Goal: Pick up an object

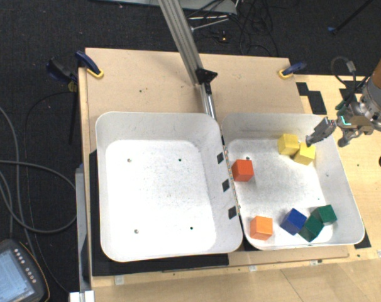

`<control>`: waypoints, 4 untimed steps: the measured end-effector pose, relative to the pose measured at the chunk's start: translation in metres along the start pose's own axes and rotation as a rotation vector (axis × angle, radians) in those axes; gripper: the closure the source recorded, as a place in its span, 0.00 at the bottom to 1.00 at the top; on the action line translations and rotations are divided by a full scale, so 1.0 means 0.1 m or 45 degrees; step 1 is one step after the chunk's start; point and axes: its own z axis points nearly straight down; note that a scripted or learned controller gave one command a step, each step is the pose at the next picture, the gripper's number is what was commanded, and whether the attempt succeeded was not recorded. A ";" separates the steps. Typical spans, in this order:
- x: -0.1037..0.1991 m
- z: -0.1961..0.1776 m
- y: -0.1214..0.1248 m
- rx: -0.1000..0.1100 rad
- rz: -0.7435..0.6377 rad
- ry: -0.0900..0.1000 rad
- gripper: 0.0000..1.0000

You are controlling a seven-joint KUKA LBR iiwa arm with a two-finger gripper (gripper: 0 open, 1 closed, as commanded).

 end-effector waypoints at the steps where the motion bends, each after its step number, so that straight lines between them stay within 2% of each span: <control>1: 0.00 -0.03 0.01 -0.005 -0.003 -0.002 0.00; 2: 0.02 0.61 0.01 0.002 0.002 0.000 0.00; 4: 0.05 1.47 -0.02 -0.002 0.001 -0.001 0.00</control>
